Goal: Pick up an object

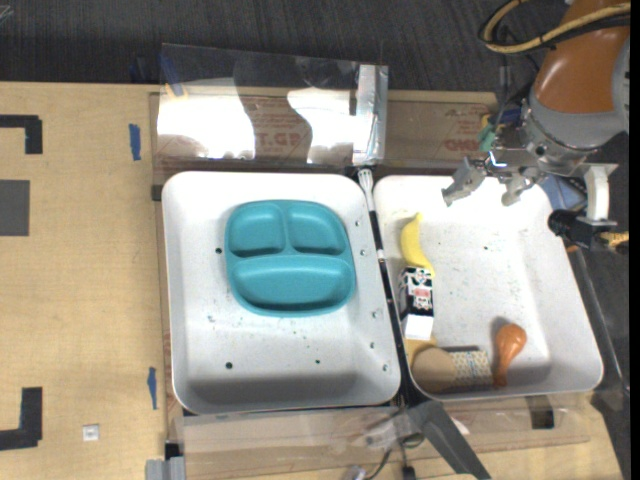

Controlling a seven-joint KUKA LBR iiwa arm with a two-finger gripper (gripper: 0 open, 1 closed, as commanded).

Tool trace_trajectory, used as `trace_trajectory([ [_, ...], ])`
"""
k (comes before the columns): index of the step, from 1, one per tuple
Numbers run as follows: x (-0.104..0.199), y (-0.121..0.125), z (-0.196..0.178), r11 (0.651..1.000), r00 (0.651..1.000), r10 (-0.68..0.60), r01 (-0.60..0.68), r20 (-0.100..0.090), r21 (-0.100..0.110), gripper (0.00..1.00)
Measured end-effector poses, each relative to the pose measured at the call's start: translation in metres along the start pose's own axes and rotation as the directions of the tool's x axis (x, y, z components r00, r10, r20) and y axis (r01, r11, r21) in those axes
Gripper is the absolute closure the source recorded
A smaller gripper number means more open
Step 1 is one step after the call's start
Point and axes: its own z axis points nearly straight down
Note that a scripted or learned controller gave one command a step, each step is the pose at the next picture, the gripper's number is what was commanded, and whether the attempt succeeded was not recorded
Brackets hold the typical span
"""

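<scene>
The right bin (520, 268) holds a yellow banana (414, 242) by its left wall, a black-and-white carton (418, 293) just below it, a tan round piece with a patterned end (448, 365) at the front, and an orange pear-shaped toy (507, 346) to its right. My gripper (487, 186) hangs over the back edge of that bin, its two grey fingers spread apart with nothing between them. It is well behind and to the right of the banana.
The left bin (200, 348) carries a teal divided plate (289, 255). A clear plastic sheet (270, 108) stands behind the bins. Cardboard bench surface lies to the left; cables loop above the arm at the top right.
</scene>
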Motion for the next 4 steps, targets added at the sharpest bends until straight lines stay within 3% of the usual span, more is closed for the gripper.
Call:
trace_trajectory([
  [1, -0.066, -0.038, 0.104, 0.989, 0.989, -0.148, 0.148, 0.000, 0.004, 0.00],
  [2, -0.043, -0.141, 0.137, 0.941, 0.941, -0.337, 0.337, -0.001, 0.001, 0.00],
  [3, -0.013, -0.061, 0.158, 0.681, 0.681, -0.732, 0.732, 0.011, -0.004, 0.00],
  [4, -0.013, -0.061, 0.158, 0.681, 0.681, -0.732, 0.732, 0.011, -0.004, 0.00],
])
